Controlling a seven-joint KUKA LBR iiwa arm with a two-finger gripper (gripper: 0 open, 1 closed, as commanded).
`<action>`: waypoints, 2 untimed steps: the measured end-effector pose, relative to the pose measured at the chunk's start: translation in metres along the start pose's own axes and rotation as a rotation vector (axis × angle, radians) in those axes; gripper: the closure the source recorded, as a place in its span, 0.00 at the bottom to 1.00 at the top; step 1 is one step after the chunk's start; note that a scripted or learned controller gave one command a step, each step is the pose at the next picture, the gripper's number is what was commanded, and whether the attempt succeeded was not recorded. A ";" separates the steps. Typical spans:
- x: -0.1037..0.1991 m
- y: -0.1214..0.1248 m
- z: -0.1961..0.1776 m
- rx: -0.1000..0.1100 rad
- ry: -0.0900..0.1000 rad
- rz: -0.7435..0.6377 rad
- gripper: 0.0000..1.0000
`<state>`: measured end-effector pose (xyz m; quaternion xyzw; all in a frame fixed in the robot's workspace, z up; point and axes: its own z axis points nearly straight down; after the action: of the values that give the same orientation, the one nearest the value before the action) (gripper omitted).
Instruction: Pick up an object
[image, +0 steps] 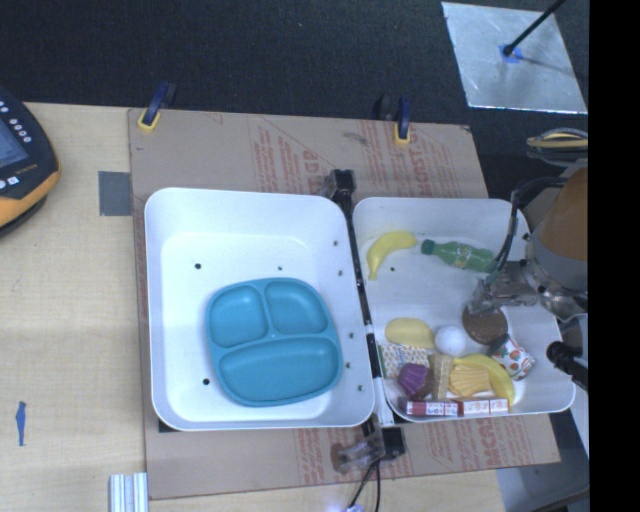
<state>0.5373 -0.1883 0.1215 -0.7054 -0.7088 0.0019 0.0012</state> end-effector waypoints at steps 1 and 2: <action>0.019 0.063 -0.144 -0.021 -0.004 -0.004 1.00; 0.054 0.037 -0.104 0.003 0.002 -0.002 1.00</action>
<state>0.5749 -0.1343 0.2258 -0.7048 -0.7094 0.0022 0.0030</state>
